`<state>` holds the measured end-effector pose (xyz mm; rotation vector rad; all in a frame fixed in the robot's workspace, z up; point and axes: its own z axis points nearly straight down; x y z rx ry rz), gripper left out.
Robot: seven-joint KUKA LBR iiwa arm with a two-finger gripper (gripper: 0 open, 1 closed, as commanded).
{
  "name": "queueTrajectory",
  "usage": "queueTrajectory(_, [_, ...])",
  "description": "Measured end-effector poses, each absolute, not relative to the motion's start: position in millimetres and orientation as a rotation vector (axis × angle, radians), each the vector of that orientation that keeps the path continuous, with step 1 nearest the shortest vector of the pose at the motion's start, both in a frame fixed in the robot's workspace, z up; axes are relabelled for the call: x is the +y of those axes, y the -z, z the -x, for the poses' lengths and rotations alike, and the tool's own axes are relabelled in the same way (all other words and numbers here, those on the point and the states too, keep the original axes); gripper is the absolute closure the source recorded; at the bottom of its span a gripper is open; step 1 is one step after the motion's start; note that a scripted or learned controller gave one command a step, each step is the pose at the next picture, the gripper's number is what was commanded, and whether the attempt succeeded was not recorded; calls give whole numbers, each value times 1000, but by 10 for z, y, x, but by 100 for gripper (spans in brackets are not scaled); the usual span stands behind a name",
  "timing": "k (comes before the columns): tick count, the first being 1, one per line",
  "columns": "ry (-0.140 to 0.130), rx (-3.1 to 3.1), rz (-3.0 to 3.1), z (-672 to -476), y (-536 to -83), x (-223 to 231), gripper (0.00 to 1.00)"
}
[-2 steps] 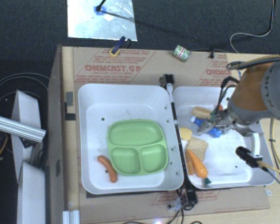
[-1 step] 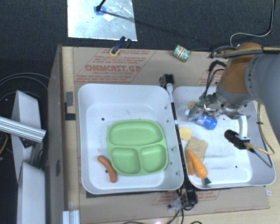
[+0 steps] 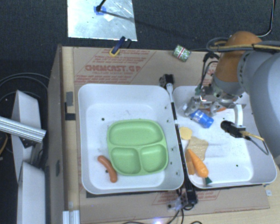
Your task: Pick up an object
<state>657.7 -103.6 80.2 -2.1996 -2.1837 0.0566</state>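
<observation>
- The sausage [image 3: 107, 168] lies in the left bin [image 3: 91, 125], far to the tool's left and lower in the view, well out of reach.
- The tray [image 3: 137, 146], green with three compartments, is in the same bin, also well left of the tool.
- The disc [image 3: 185, 133], cracker [image 3: 198, 147] and carrot [image 3: 197, 164] run in a line along the left wall of the right bin [image 3: 252, 167]. All are below the tool, the disc nearest and the carrot farthest.
- The blue can [image 3: 203, 119] lies tilted on the right bin's floor just under the tool's tip. I cannot tell whether they touch.
- The tool [image 3: 199, 107] hangs low in that bin's upper left corner. The view does not show how far open it is, and nothing is visibly in its hold.
- Judged step: closing in on the blue can, with no grasp yet made.
- The next move likely calls for a short drop, squared across the can's narrow side, then a firm close. The can looks round and may roll away towards the disc.
</observation>
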Motion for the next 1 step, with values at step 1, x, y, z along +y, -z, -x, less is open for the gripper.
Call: queueTrajectory(1, [-60, -2186, 2195, -6573, -901, -1040, 100])
